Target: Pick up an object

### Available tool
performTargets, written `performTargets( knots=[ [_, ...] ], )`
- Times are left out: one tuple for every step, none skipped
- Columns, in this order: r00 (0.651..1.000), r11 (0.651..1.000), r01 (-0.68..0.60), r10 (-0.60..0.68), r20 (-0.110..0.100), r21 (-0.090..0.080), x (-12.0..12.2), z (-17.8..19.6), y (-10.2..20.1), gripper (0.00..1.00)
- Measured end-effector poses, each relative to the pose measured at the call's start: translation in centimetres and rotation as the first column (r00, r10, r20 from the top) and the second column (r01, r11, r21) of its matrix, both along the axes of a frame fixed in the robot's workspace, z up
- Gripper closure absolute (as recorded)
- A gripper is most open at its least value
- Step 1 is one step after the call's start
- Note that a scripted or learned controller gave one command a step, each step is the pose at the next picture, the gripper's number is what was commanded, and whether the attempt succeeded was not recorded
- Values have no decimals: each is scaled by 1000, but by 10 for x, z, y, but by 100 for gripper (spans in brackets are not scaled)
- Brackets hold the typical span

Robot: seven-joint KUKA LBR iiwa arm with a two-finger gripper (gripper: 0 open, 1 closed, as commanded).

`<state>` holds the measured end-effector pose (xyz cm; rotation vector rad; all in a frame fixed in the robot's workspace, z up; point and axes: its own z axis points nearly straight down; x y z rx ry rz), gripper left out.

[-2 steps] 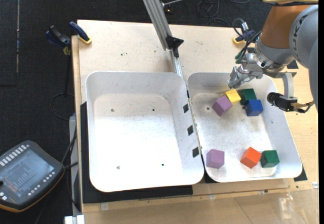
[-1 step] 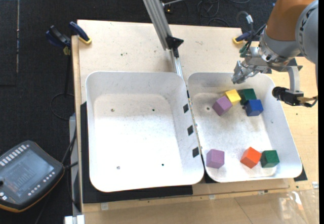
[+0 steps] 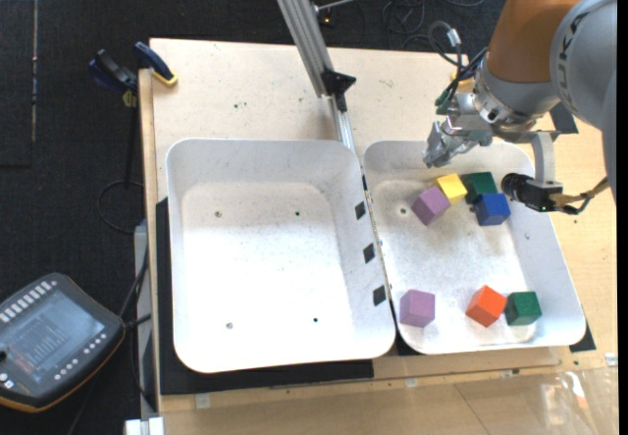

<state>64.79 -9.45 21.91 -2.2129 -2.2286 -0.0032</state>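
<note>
Right bin: yellow cube just below the hand.

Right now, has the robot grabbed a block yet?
Not yet. The pincer is over the far end of the right bin, just above the yellow block, with nothing between its tips. All seven blocks lie in that bin, like the purple one and the orange one. Lowering, closing and lifting are left.
</note>
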Motion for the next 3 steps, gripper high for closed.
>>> performTargets(
  knots=[
    [1000, 1000, -1, 1, -1, 0, -23, 11, 54, 100],
    [1000, 1000, -1, 1, 0, 0, -47, 20, 102, 100],
    [1000, 1000, -1, 1, -1, 0, -60, 29, 154, 100]
  ],
)
